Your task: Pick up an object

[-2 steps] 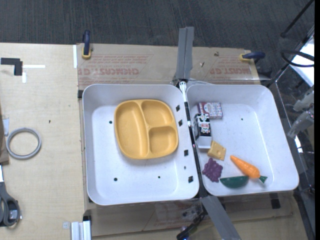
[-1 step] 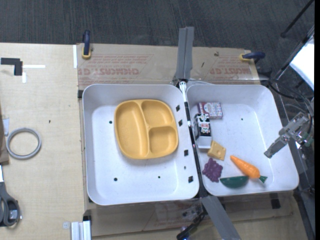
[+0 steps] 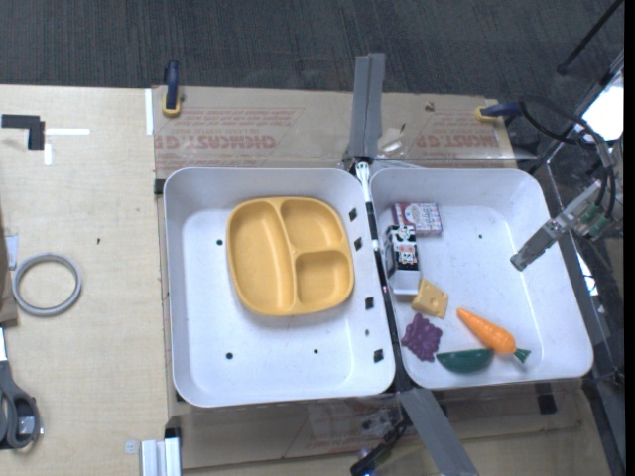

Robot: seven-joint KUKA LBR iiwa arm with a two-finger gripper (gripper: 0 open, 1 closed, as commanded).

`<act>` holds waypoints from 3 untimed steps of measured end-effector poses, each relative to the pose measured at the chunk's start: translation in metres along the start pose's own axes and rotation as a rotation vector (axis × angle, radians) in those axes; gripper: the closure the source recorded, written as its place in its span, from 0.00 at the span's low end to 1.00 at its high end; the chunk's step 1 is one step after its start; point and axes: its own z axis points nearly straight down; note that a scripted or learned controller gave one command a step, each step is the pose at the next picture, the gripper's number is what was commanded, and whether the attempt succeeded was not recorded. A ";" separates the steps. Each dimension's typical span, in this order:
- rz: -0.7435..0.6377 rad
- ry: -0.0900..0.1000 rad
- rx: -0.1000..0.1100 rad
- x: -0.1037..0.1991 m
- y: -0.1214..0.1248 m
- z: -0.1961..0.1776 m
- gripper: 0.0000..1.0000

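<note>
1. hovering at the right edge of the right bin (image 3: pixel 556 216): the gripper (image 3: pixel 523 258), a grey tip slanting in from the right, nothing between it and the bin floor, nothing visibly held; open or closed, cannot tell at this size.
2. sitting along the left and near side of that bin: carrot (image 3: pixel 486 331), green piece (image 3: pixel 463 361), purple grapes (image 3: pixel 422 336), cheese wedge (image 3: pixel 431 298), milk carton (image 3: pixel 403 249), small pink box (image 3: pixel 418 217).
3. well apart from all of them right now, so a long reach left needed before any pick.
4. crowded cluster, carrot just beside the green piece, cheese near grapes: risk of nudging a neighbour or pinching two at once.
5. carton hard against the bin's left wall: risk of a finger striking the wall.
6. round, tapered carrot: likely to roll or squirt out of a closing grip.
7. yellow divided plate (image 3: pixel 291 256) in the left bin: out of the way.
</note>
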 end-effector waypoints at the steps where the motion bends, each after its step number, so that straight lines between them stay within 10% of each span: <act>1: 0.169 0.003 0.001 0.005 -0.021 0.132 0.00; 2: 0.297 0.001 0.002 0.000 0.000 0.102 0.00; 3: 0.580 0.004 0.003 0.020 -0.012 0.235 0.00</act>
